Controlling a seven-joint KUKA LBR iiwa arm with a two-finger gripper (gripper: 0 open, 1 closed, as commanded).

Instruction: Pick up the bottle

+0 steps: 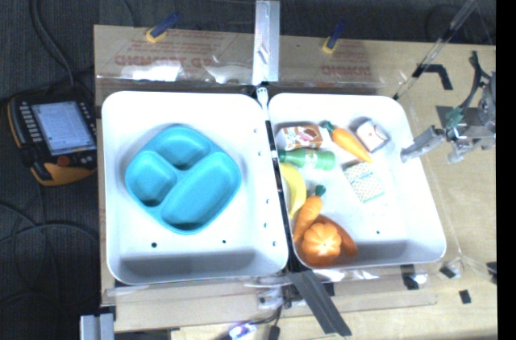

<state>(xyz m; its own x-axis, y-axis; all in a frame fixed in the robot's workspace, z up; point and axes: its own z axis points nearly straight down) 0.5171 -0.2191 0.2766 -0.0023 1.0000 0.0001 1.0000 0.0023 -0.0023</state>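
So the bottle (pixel 310 159) is lying on its side in the right bin (pixel 419 209), up against the left wall, between a snack pack (pixel 301 137) and the banana (pixel 293 187). Pretty crowded there, so it probably needs a careful top-down grab. The tool (pixel 461 138) sits off beyond the bin's right rim; can't tell its state.

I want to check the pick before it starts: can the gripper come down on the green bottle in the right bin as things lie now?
Probably yes, from above. The green bottle lies on its side, its top uncovered. The banana and a snack packet crowd its sides, which may hinder it.
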